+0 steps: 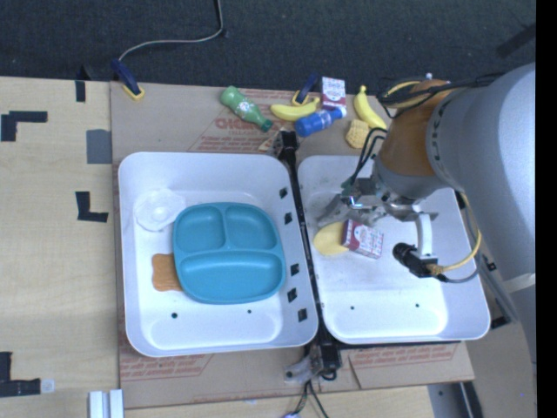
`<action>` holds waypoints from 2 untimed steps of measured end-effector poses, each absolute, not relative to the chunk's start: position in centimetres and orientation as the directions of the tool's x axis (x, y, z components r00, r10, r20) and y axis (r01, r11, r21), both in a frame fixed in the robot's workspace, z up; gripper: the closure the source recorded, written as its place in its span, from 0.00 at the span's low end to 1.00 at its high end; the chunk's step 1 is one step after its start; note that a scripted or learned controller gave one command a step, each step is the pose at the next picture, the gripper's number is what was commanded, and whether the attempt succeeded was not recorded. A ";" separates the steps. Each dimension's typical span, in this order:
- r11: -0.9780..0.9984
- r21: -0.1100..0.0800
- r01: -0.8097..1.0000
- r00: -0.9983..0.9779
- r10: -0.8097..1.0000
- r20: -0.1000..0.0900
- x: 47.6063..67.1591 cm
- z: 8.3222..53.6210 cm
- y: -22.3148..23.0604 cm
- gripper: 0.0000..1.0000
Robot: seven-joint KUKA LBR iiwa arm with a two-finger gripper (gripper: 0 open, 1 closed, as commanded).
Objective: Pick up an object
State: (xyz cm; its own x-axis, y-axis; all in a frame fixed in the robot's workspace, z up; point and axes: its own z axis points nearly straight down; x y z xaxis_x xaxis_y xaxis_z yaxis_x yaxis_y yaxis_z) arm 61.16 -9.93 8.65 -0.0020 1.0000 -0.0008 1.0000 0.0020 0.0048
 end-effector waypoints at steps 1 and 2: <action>0.002 0.006 1.000 -0.002 1.000 -0.002 60.3 8.7 -10.3 0.00; 0.002 0.005 1.000 -0.002 1.000 -0.003 60.3 9.6 -10.3 1.00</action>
